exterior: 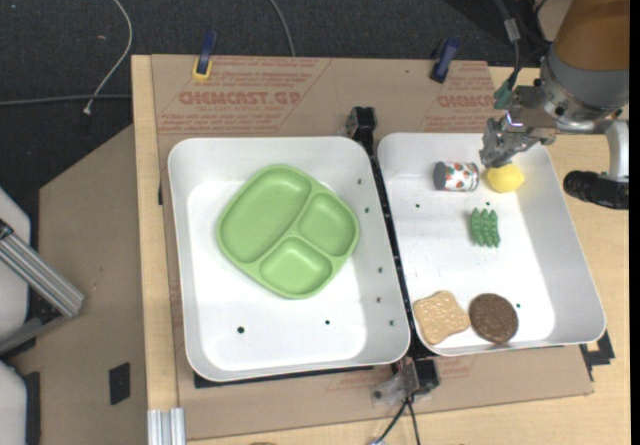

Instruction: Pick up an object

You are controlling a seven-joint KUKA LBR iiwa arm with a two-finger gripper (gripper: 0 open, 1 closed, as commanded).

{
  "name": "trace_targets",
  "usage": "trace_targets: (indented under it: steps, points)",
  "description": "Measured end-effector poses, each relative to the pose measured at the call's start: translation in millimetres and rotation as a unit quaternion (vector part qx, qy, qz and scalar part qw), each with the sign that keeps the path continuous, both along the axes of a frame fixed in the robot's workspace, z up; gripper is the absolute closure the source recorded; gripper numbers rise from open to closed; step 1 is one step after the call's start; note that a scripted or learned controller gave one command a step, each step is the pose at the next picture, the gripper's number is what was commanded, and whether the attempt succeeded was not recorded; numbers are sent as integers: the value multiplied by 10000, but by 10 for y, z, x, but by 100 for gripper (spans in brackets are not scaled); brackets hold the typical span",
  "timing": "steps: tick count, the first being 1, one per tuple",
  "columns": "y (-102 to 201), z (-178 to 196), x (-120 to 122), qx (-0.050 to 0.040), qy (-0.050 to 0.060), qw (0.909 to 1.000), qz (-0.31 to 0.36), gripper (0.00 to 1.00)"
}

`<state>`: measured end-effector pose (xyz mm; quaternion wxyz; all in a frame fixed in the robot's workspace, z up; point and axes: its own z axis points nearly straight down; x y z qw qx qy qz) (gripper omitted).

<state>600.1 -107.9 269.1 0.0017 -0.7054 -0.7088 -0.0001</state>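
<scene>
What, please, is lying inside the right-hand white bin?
The right bin holds a small can, yellow lemon, green toy, cracker and brown cookie. The pincer partly covers the lemon.

The picture's top and right edges are cutting off the arm (pixel 590 23). The gripper (pixel 503 155) is covering part of the yellow ball (pixel 507 180). Its fingers are looking too small and blurred to judge. The small can (pixel 456 176) is showing markings too small to read.
</scene>
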Motion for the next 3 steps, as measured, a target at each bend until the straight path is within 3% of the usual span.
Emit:
trace_targets:
  steps: [1, 3]
  points:
    - [535, -188, -66, 0, 7, 10000, 4, 100]
    - [1634, -169, -170, 1, 0, 10000, 13, 100]
